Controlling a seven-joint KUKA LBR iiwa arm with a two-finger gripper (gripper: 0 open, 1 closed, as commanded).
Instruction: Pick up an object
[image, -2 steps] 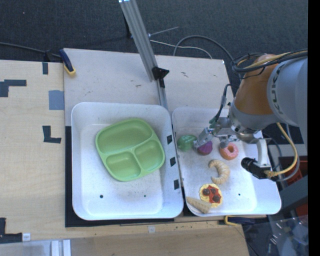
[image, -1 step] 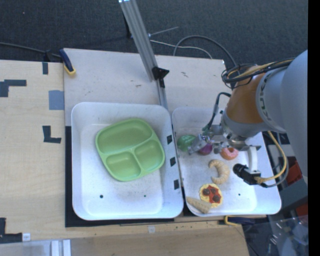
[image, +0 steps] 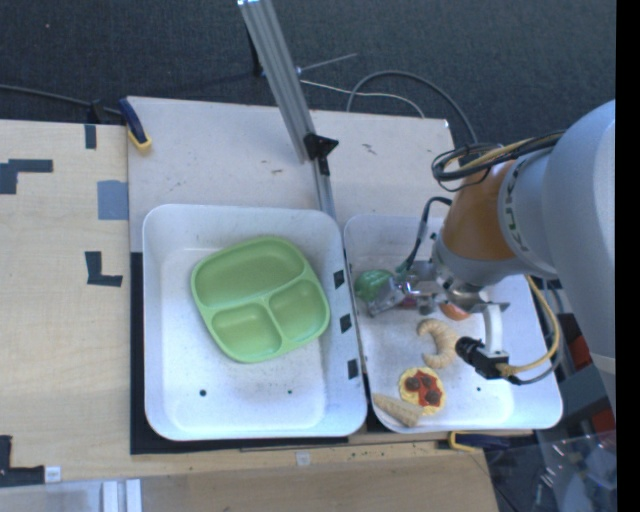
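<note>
Green object (image: 372, 284) just left of claw (image: 392, 297), touching

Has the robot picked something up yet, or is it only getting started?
Nothing looks lifted yet. The gripper is down in the right bin, beside a green object. Grasping and lifting remain. The croissant, small pizza and green plate lie untouched.

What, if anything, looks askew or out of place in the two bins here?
The green divided plate sits rotated at an angle in the left bin, not square to its walls. In the right bin, a corn-like piece lies wedged against the near left corner. Nothing looks spilled or damaged.
</note>
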